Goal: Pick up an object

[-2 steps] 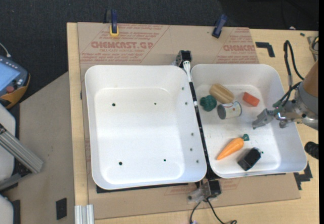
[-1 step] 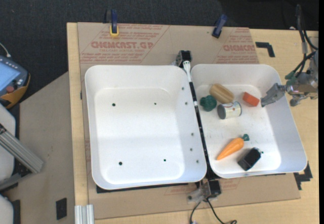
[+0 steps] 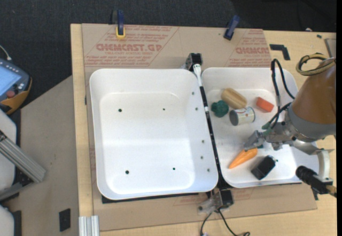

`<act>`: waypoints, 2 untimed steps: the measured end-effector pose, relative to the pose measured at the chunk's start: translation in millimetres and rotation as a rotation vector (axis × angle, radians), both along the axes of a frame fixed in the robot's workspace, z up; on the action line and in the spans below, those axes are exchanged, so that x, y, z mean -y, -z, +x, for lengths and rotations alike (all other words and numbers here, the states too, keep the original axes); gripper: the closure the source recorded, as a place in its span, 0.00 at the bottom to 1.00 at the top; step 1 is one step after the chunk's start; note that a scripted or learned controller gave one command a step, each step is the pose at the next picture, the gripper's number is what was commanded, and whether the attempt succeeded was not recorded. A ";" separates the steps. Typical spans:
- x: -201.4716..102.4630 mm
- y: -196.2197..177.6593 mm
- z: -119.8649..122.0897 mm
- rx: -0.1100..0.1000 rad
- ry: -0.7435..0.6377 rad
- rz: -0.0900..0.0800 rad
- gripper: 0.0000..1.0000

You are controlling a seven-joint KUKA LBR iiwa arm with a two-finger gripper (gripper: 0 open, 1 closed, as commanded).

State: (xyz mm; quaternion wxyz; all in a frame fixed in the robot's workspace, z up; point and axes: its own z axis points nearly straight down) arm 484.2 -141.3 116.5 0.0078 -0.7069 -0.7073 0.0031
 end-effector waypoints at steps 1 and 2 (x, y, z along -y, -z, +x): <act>-36.3 33.5 -5.6 0.013 -0.001 -0.005 0.00; -34.7 21.1 -4.3 0.019 0.000 -0.007 1.00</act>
